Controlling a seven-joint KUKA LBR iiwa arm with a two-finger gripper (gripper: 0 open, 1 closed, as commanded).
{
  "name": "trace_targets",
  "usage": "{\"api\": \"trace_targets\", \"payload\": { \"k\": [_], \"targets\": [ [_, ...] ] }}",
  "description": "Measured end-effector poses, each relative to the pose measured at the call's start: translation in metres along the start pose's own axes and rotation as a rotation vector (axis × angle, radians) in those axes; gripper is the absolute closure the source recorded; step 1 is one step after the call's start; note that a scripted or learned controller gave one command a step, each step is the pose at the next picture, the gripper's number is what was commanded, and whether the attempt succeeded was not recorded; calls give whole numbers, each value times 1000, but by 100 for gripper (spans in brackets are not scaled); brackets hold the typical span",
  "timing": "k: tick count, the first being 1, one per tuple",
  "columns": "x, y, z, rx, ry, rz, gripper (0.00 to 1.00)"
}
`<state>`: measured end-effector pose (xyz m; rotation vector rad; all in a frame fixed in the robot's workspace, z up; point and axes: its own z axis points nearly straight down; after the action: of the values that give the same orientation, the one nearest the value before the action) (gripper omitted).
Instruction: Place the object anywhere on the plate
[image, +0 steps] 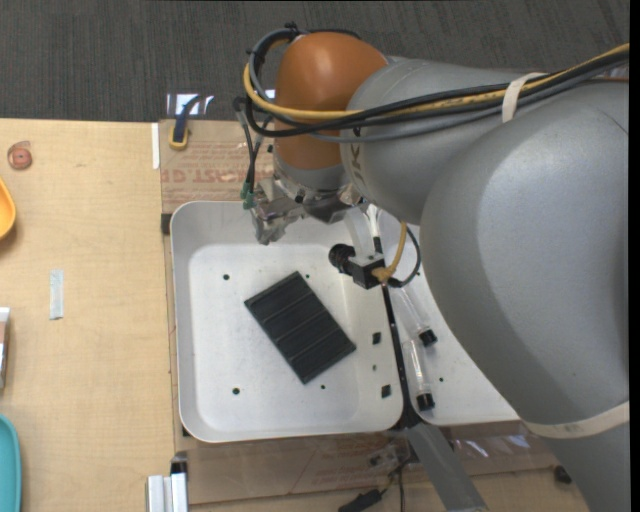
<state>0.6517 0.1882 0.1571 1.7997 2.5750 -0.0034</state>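
A black ribbed rectangular slab lies flat and turned at an angle on the floor of the left white bin. My gripper hangs over the bin's far wall, up and slightly left of the slab and apart from it. Nothing shows in the gripper. The orange wrist band and the big grey arm fill the upper right and hide most of the right bin.
Left of the bin is a bare wooden bench top with a small grey strip. An orange item and a teal item poke in at the left edge. Cardboard lies behind the bin.
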Motion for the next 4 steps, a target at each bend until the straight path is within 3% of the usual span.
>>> {"api": "trace_targets", "payload": {
  "k": [1, 2, 3, 4],
  "targets": [
    [0, 8, -70, -3, -1, -345, 100],
    [35, 0, -143, -4, -1, -690, 100],
    [39, 9, -184, -6, -2, -1007, 100],
    [36, 15, -197, -6, -3, -1146, 100]
  ]
}}
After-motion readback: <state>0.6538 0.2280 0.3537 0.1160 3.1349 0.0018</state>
